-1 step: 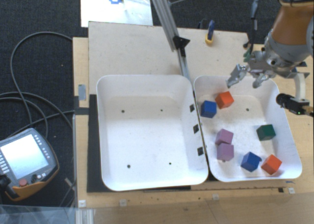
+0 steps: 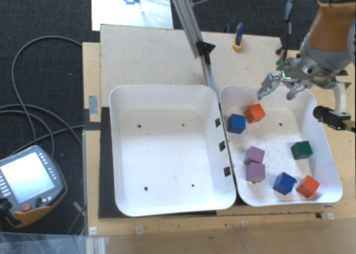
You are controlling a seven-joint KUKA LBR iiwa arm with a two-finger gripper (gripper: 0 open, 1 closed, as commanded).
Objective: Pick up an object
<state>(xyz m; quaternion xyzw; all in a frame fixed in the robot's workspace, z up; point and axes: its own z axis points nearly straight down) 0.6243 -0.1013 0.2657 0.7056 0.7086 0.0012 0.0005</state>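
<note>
The grey two-finger gripper (image 2: 281, 87) is hovering with its fingers spread wide and holding nothing, over the far end of the right white bin (image 2: 328, 152); the small orange cube (image 2: 255, 113) is lying nearest, below-left of it beside the small blue cube (image 2: 236, 123)

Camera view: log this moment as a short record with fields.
arm: reaches in from the right, tool over the far edge of the right bin
tool: fingers spread, nothing between them
left bin: white, no blocks in it
right bin blocks: two orange, two blue, two purple touching, one green
nearest block to tool: far orange one
</note>
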